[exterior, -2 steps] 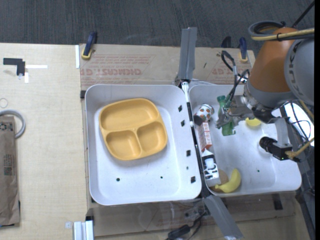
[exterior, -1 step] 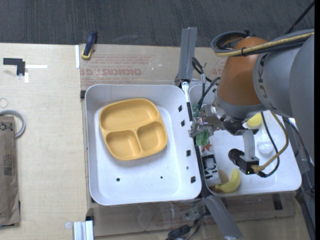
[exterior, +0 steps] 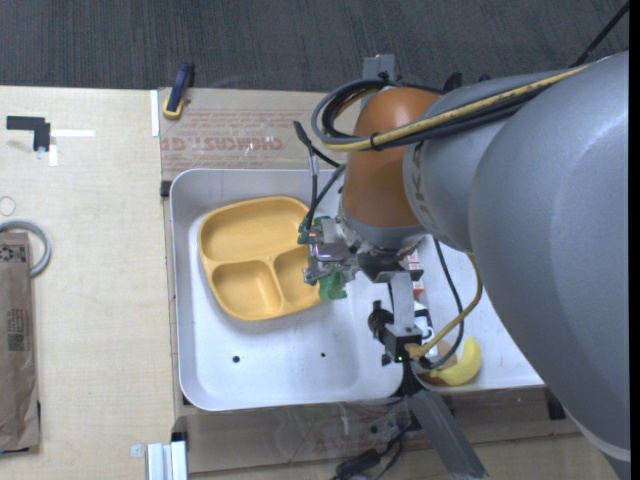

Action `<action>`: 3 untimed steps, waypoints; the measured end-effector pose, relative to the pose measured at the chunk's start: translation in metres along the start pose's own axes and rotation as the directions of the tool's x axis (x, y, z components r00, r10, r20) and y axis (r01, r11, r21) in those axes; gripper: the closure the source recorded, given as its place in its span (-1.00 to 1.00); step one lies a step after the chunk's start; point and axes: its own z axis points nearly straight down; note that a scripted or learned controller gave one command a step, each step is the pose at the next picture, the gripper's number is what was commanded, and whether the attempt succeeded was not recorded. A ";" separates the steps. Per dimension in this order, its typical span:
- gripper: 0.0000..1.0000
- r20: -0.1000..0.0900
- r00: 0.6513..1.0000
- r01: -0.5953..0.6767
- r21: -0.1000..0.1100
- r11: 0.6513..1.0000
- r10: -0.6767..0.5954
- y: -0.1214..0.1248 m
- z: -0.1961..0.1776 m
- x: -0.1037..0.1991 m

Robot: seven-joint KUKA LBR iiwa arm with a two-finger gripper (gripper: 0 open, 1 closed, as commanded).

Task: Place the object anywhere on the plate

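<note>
A yellow plate (exterior: 252, 258) with three compartments lies in the left half of the white bin (exterior: 260, 373). My gripper (exterior: 320, 256) hangs over the plate's right rim, under the orange wrist band and the grey arm. A small green object (exterior: 333, 287) shows at the gripper's lower edge, just right of the plate's rim, and another bit of green (exterior: 304, 230) shows at the gripper's upper edge. The arm hides how the green object sits in the gripper.
A yellow banana-like item (exterior: 461, 364) lies at the bin's lower right, beside black cabling (exterior: 392, 333). The arm covers the right part of the bin. A wooden bench top (exterior: 85, 298) spreads to the left, with a brown packet (exterior: 18, 348) on it.
</note>
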 end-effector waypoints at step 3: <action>-1.00 0.002 0.798 -0.603 0.000 0.798 0.603 0.021 -0.039 0.096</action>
